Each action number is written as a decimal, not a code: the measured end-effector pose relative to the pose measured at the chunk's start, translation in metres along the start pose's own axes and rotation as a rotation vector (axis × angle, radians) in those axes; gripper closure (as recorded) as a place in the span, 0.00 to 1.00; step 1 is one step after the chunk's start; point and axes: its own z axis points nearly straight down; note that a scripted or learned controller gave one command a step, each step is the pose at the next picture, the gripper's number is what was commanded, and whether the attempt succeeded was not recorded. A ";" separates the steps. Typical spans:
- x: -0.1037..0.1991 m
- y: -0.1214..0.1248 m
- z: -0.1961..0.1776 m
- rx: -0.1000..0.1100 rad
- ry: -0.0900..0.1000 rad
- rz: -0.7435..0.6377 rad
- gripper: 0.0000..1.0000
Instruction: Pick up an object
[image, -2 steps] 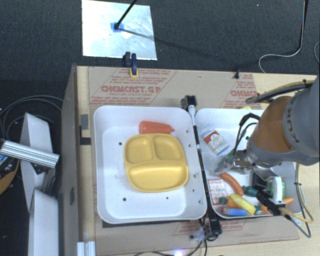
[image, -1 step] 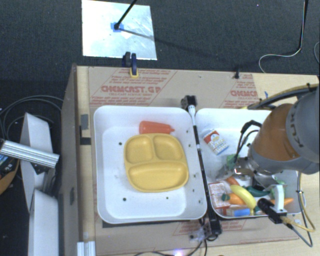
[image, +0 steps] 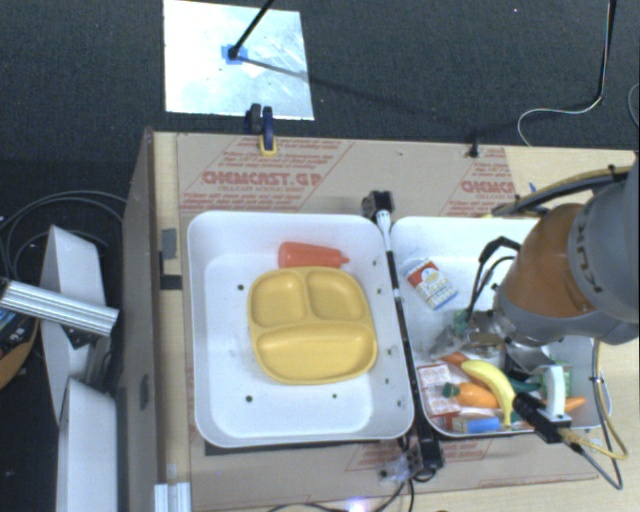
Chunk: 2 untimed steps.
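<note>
My gripper (image: 480, 334) hangs low over the middle of the right bin (image: 470, 232), under the grey arm with its orange band. Just below it lies a yellow banana (image: 492, 383), with an orange piece (image: 474, 396) and a blue piece (image: 481, 425) beside it. A red-and-white packet (image: 435, 384) rests at the bin's front left. Close to the gripper's left side a small green thing (image: 459, 325) peeks out. A white pouch with a red and orange label (image: 430, 283) lies farther back. The arm hides the bin's right part.
The left bin (image: 215, 330) holds a yellow divided plate (image: 310, 325) and an orange carrot-like piece (image: 312, 255) behind it. A raised rim (image: 396, 310) separates the two bins. A cardboard sheet (image: 330, 170) lies under the bins' far side.
</note>
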 end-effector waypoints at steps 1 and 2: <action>-0.001 -0.021 0.000 0.000 0.000 0.001 0.00; -0.033 -0.021 0.000 0.000 -0.001 0.002 0.00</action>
